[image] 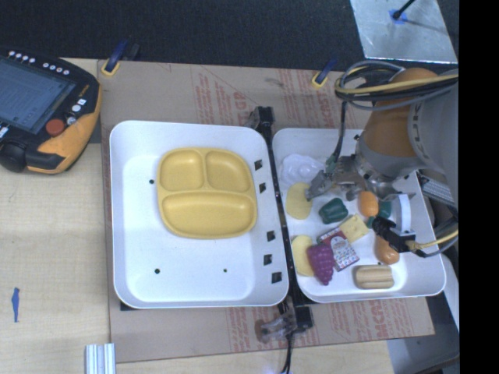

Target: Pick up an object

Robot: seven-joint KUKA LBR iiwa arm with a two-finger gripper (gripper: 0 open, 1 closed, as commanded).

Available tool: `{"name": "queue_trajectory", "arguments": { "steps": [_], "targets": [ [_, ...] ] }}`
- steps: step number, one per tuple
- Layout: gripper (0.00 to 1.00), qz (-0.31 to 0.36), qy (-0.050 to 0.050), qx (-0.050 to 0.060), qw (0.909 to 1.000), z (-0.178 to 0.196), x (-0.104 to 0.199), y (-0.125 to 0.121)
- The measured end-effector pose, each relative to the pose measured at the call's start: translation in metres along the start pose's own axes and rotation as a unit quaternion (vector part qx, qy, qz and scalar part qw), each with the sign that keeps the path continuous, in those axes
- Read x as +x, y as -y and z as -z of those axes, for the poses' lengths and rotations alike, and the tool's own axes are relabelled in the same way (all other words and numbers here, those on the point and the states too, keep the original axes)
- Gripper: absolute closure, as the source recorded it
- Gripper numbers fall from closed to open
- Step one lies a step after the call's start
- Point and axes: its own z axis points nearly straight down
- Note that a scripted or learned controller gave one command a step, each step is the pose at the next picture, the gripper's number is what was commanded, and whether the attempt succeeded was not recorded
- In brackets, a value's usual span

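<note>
The right white bin (421,287) holds several small toy foods. My gripper (337,187) hangs low over the upper middle of this bin, fingers spread apart with nothing between them. A dark green piece (333,209) lies just below the fingertips. To its right sits an orange fruit (368,204), and a pale yellow wedge (355,227) lies below it. Left of the gripper are a clear plastic item (299,167) and a pale yellow round piece (297,201). Purple grapes (320,260), a small printed packet (340,248) and a bread roll (373,276) lie near the front.
The left bin (132,279) holds a yellow divided plate (207,192). A teach pendant (43,115) rests on the bench at the far left. The arm's grey body and cables (405,131) overhang the right bin's far right side. Black clips (265,119) join the bins.
</note>
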Motion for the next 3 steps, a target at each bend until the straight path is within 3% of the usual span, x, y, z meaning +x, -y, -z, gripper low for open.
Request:
{"name": "queue_trajectory", "arguments": {
  "steps": [1, 2, 3],
  "targets": [
    [0.0, -0.001, 0.0, 0.004, 1.0, -0.001, -0.003, 0.023],
    [1.0, -0.001, 0.0, 0.003, 1.0, 0.01, -0.004, 0.021],
    [1.0, 0.004, -0.002, -0.005, 1.0, 0.129, 0.085, 0.01]
  ]
}}
